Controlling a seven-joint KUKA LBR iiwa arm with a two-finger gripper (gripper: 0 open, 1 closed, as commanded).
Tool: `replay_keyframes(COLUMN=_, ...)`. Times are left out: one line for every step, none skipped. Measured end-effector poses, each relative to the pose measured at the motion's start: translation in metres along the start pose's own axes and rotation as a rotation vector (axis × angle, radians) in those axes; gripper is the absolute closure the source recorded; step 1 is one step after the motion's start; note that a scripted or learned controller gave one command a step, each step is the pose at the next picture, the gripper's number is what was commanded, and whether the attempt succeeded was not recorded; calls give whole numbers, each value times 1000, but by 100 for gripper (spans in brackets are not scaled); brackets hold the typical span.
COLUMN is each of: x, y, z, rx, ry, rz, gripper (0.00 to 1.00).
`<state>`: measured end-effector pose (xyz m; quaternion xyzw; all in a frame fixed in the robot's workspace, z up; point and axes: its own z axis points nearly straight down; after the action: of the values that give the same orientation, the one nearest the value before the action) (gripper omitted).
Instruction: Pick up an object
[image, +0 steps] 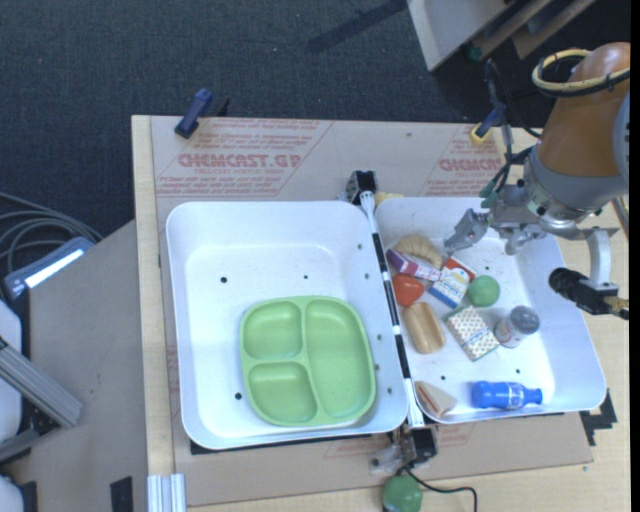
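Observation:
The right bin (590, 345) holds several small items: a tan bread piece (418, 247), a red tomato (407, 290), a small carton (450, 283), a green ball (484, 291), a bun (425, 327), a checkered box (472, 333), a grey can (523, 322), a blue bottle (505, 395) and a tan wedge (435, 398). My gripper (492, 235) hangs over the far part of this bin, just above and behind the carton and green ball. Its fingers are spread open, with nothing between them.
A green divided plate (305, 358) lies in the left bin (200, 240). A ridge (385, 290) separates the two bins. A blue clamp (193, 113) sits at the board's far left corner. Cables lie on the floor at left.

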<state>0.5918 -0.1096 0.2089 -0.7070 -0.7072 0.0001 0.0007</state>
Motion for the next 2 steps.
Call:
replay_keyframes(x=-17, y=0, z=124, rx=0, ry=-1, rz=1, gripper=0)
replay_keyframes(x=-17, y=1, z=114, rx=-3, ry=-1, rz=2, gripper=100)
